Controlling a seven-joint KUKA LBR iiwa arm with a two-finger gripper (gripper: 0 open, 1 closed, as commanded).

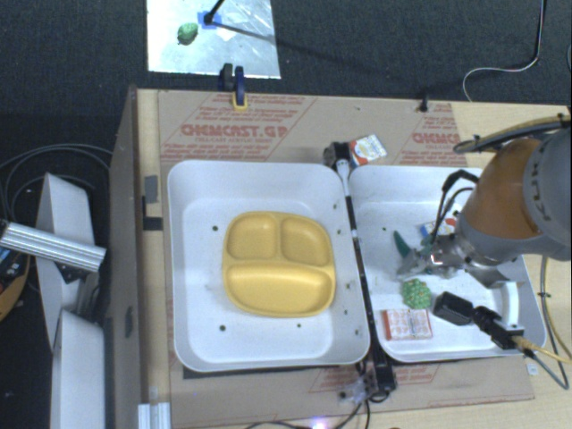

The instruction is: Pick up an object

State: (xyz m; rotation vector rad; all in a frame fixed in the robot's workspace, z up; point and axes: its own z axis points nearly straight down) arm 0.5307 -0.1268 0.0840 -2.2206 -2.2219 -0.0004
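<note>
The arm [514, 206] runs off the right edge, covering the right bin's [384, 199] far right corner; the packet's [407, 323] print (red on white) is too small to read.

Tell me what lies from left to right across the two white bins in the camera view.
A yellow divided plate → green ball → arm's orange band. Left out, since they overlap the ball: the teal thing and the red-and-white packet.

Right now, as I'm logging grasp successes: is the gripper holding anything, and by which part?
It cannot be told. The gripper hangs low in the right bin, between the green ball and a teal piece; no hold on either shows.
</note>
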